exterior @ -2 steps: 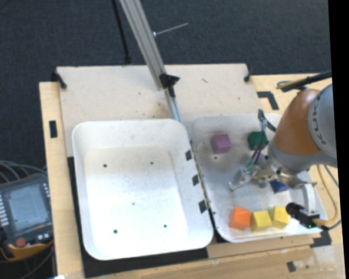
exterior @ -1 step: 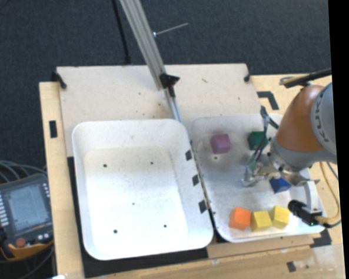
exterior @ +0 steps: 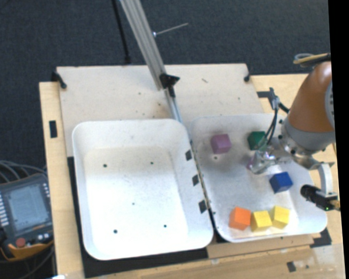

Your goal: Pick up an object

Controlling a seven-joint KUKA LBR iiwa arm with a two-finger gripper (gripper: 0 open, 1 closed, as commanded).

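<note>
- Dark carpet surrounds the pale wooden tabletop, which carries two shallow white bins side by side.
- We see six blocks in the right bin: a purple block and a green block near its upper edge, a blue block right of centre, and an orange block beside two yellow blocks along its lower edge.
- We find the tool low over the right bin, between the green block and the blue block, just beside both; nothing shows between its fingers, and we cannot tell whether they are apart or together.
- We see the arm coming in from the right of the frame, its orange band above the grey wrist.
- Left of these lies the left bin.
- We note a handheld control pendant at the left edge of the frame.
</note>
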